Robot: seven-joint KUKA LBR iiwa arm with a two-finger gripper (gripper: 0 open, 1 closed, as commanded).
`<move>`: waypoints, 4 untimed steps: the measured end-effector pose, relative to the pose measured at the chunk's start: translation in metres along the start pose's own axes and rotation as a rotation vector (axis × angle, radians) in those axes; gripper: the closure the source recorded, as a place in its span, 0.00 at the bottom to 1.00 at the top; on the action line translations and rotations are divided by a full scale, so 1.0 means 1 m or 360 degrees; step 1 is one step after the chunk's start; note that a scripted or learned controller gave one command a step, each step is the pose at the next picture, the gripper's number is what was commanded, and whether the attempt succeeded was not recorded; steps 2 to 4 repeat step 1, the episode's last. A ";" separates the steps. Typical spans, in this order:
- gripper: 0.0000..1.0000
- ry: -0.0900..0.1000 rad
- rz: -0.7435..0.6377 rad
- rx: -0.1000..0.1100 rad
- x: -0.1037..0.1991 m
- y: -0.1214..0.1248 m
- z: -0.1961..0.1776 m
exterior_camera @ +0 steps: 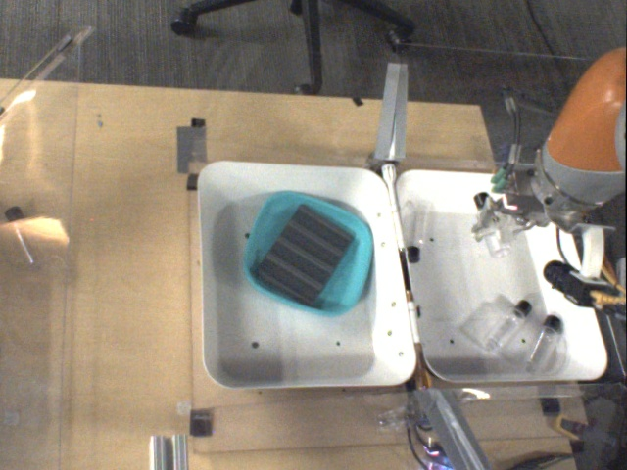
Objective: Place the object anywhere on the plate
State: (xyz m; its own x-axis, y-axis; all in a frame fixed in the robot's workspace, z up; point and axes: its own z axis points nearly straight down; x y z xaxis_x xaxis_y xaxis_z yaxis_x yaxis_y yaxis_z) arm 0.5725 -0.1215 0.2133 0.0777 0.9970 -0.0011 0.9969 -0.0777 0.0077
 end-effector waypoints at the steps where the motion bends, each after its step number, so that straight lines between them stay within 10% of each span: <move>1: 0.00 0.0000 0.0000 0.0000 0.000 0.000 0.000; 4: 0.00 0.0000 0.0000 0.0000 0.000 0.000 0.000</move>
